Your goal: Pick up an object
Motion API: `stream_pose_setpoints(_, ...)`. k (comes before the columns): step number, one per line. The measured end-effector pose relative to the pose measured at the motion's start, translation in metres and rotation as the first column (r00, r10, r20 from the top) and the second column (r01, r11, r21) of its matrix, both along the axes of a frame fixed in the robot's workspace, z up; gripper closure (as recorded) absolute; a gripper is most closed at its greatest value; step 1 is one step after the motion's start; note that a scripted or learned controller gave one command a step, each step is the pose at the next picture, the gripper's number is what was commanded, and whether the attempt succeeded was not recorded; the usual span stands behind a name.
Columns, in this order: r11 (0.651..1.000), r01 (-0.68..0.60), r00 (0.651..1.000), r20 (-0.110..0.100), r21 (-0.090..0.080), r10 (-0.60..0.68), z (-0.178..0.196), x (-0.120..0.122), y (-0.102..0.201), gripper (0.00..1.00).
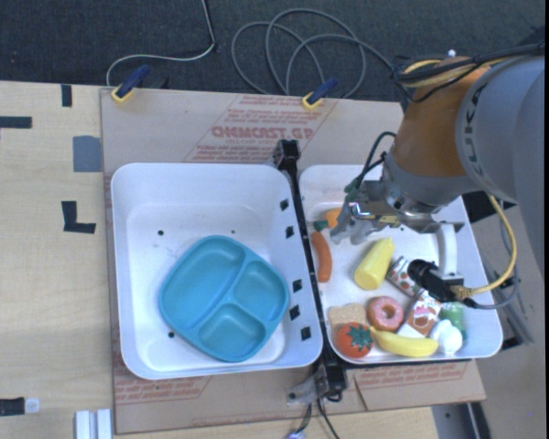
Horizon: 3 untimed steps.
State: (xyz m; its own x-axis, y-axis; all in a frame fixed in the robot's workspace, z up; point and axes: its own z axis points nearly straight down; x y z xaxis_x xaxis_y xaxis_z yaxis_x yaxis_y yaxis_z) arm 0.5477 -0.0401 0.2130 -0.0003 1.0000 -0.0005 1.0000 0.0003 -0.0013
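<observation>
Camera view: pincer point(355, 222) low in right bin point(483, 311), fingers' spread can't tell, nothing seen gripped, so approach step prob underway w/ yellow cylinder point(375, 262) just below-right, orange carrot point(322, 256) just below-left; next needs centring over one obj, descending, closing.

The arm point(457, 126) reaches from the right over the right bin point(488, 327), its gripper point(352, 222) low near a yellow block point(375, 262), donut point(384, 314), banana point(407, 344) and tomato point(354, 338); the left bin point(128, 190) holds 1 blue tray point(223, 296)
</observation>
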Motion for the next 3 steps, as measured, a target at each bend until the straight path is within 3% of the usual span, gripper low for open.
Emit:
stream_pose_setpoints(1, 1.0, 0.0, 1.0, 0.0, -0.001, 0.0, 0.0, 0.0, 0.0, 0.0)
stream_pose_setpoints(2, 1.0, 0.002, 1.0, 0.001, -0.002, -0.002, -0.075, 0.035, -0.057, 0.0)
stream_pose_setpoints(3, 1.0, -0.004, 1.0, 0.004, -0.001, 0.004, -0.109, 0.099, -0.058, 0.0)
